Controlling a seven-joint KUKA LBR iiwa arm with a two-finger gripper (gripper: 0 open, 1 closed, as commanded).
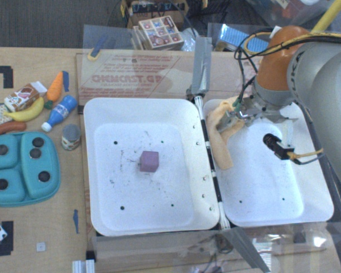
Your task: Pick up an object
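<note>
While two white bins are set side by side, one purple block (149, 161) is seen alone near the middle of the left bin (96, 152), and one limp tan cloth (220, 147) is draped along the left wall of the right bin (273, 192). The arm (321, 84) is reached in from the right and bent down, the gripper (237, 117) being lowered onto the cloth's upper end; whether it is wide, narrow or clamped cannot be told.

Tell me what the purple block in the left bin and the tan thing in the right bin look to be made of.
Purple block: likely foam or soft plastic; matte, with rounded edges and no shine. Tan thing: seemingly cloth or soft rubber; it lies limp and folded along the right bin's left wall, without gloss.
</note>
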